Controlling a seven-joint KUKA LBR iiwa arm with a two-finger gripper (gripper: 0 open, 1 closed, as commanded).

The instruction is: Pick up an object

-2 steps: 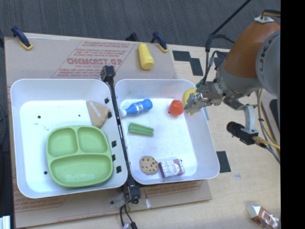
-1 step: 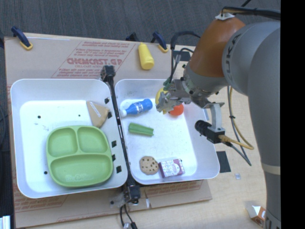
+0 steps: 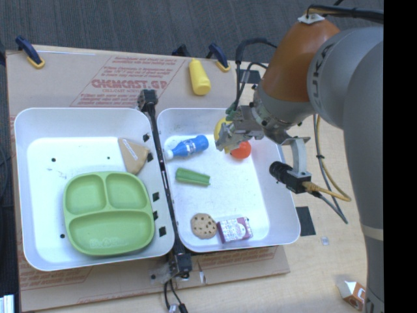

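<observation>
The pincer hangs low in the right white bin over a small round orange-red object, its opening and contents indiscernible; risk: crowding from the adjacent blue-and-white bottle could deflect the grasp.

1. A dark grey carpet-like floor fills the top of the camera view.
2. A light wooden bench top shows at the lower right.
3. A brown cardboard sheet printed with red lettering lies across the bench, beneath the bins.
4. Blue-handled clamps grip the sheet's far edge, one at the left corner, others near the middle.
5. Light is even and soft, with faint shadows.
</observation>
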